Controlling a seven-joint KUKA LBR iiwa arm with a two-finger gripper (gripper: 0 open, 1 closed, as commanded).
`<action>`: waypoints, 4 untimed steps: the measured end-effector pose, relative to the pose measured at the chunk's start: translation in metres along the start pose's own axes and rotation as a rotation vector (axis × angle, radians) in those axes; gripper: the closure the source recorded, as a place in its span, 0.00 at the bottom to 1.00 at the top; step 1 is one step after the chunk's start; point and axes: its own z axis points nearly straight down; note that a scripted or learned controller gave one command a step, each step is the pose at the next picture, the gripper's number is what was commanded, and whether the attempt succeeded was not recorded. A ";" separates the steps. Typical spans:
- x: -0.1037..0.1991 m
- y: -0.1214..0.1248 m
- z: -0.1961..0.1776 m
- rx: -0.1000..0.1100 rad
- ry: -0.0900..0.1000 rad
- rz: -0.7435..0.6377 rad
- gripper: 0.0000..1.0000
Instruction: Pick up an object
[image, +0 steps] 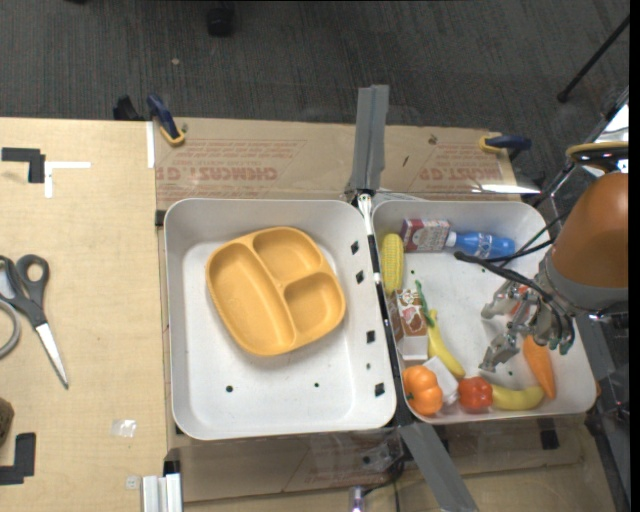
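Grey gripper (497, 335) hangs open and holding nothing in the right bin (470, 285), just beside the carrot (541, 367)

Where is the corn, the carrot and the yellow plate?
corn (392, 260), camera view, middle of the cob.
carrot (541, 368), camera view, middle of its orange body.
yellow plate (240, 330), camera view, its lower left rim.

Red print runs upside down across the flat brown cardboard sheet (300, 160) along the bench's far edge, beyond the bins: "CHEMICAL" can just be made out, the rest blurs. Packet labels in the right bin are too small to read.
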 end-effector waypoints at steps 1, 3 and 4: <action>-0.001 0.001 -0.009 0.000 -0.004 -0.004 1.00; -0.003 0.001 -0.019 0.000 -0.008 -0.006 1.00; -0.003 0.002 -0.019 0.000 -0.008 -0.006 0.00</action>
